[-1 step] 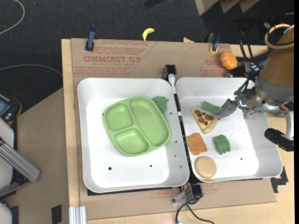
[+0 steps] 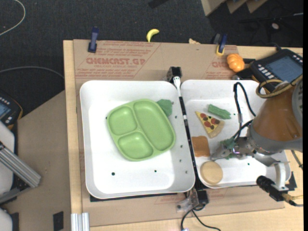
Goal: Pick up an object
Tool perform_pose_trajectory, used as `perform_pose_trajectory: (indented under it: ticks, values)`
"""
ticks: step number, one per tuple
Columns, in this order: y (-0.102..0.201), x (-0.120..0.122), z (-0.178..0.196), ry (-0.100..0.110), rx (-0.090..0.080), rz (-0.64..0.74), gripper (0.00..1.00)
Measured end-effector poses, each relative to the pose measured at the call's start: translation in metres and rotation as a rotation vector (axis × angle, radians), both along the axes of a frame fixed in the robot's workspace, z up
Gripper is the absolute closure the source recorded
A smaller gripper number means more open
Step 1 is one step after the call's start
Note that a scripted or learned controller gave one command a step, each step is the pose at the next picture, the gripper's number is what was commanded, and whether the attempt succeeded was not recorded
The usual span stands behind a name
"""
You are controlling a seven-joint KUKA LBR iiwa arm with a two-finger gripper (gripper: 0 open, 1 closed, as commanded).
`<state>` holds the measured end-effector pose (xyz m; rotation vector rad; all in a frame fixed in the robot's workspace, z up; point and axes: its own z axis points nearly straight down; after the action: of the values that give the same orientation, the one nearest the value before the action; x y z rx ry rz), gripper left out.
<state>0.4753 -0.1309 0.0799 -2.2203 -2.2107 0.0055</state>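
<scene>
The right bin (image 2: 250,177) holds a toy pizza slice (image 2: 210,122), a green bean-like piece (image 2: 219,111), a brown toast slice (image 2: 200,146) and a round tan bun (image 2: 211,172). My gripper (image 2: 224,151) is low over this bin, just right of the toast and above the bun. A small green piece (image 2: 229,142) shows right at the gripper's tip; whether it is gripped cannot be made out. The orange-banded wrist (image 2: 276,119) covers the bin's right side.
The left bin (image 2: 96,129) carries a green divided plate (image 2: 140,129) with a small green item (image 2: 165,106) at its upper right rim. An orange toy (image 2: 235,61), a yellow banana (image 2: 152,33) and a handheld pendant (image 2: 279,69) lie beyond the bins.
</scene>
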Motion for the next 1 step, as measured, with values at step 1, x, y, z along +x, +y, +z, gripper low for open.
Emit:
perform_pose_trajectory:
  ticks: [1]
  values:
    - [0.1217,0.0059,0.1106,-0.019,0.000,0.016,0.00]
